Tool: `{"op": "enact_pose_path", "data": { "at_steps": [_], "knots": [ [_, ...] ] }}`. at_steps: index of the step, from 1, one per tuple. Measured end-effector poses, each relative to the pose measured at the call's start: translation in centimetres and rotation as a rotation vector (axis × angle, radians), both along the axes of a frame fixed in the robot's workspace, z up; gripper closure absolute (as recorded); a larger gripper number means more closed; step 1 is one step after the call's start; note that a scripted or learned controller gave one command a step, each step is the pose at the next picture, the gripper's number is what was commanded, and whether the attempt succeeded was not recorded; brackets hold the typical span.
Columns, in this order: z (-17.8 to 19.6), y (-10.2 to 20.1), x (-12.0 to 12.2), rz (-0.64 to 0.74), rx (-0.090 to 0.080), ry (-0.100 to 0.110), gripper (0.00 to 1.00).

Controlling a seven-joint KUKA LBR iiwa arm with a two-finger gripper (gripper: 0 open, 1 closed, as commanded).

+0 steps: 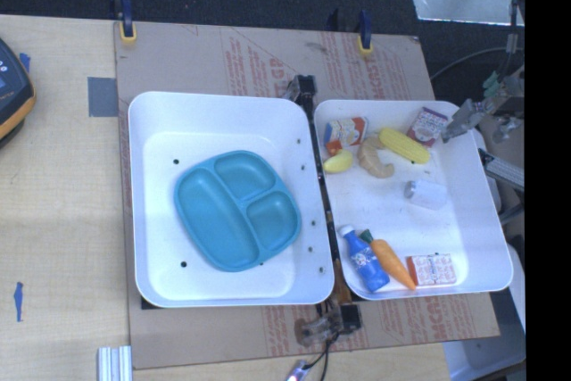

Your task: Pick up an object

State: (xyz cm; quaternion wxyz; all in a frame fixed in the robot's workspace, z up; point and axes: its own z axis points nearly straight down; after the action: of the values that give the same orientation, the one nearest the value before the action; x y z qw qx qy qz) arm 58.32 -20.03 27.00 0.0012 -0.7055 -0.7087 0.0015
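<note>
Well, you have lots of small toys to pick from in the right bin (482, 219).
The gripper (464, 116) sits at that bin's far right edge, near the little red box (429, 124), and you cannot tell how it is set. The corn (403, 145) lies near it; it looks light, hard and a bit smooth, so grab it across its thin middle. The carrot (393, 263) and blue bottle (363, 260) touch each other, so those are harder. The blue plate (236, 210) rests alone in the left bin (152, 192).

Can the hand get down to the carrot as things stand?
Probably yes. The carrot lies open to the sky in the right bin, but the blue bottle touches its left side, so a clean grip looks tight.
</note>
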Motion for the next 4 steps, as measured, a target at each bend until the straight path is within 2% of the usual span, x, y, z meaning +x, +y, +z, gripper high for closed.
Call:
{"op": "enact_pose_path", "data": {
  "at_steps": [1, 2, 3, 4],
  "knots": [
    [-12.8, 3.0, 7.2, 0.0, 0.001, 0.004, 0.0],
    [-17.9, 6.2, -2.8, 0.0, 0.001, 0.003, 0.0],
    [-17.8, 6.3, 3.2, -0.001, 0.001, -0.001, 0.0],
    [-17.8, 10.1, 7.0, -0.001, 0.001, 0.0, 0.0]
  ]
}}
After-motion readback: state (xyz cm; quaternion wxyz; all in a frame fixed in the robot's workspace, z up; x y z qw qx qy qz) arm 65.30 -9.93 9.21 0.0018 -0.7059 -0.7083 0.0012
